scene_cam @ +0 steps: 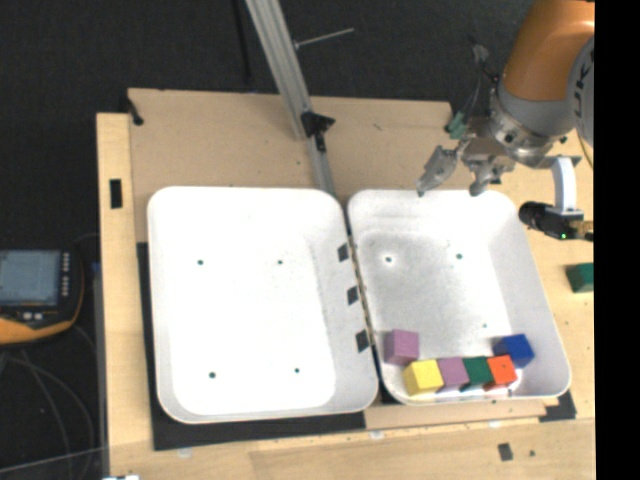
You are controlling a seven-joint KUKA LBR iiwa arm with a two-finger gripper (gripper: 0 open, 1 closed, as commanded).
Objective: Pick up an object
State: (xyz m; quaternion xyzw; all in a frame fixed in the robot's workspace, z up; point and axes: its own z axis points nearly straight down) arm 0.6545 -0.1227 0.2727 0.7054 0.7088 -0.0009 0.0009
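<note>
Lying bare on the worktop is the left bin; the right bin holds blocks along its near edge. Above its far rim, well apart from them, hangs the pincer, fingers spread, gripping nothing.

Two white bins and six small blocks (two of them purple).

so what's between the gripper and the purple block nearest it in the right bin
Nothing but bare white bin floor. In the camera view the gripper hangs over the right bin's far rim, fingers spread, and the purple block sits near the front with no object between them.
</note>
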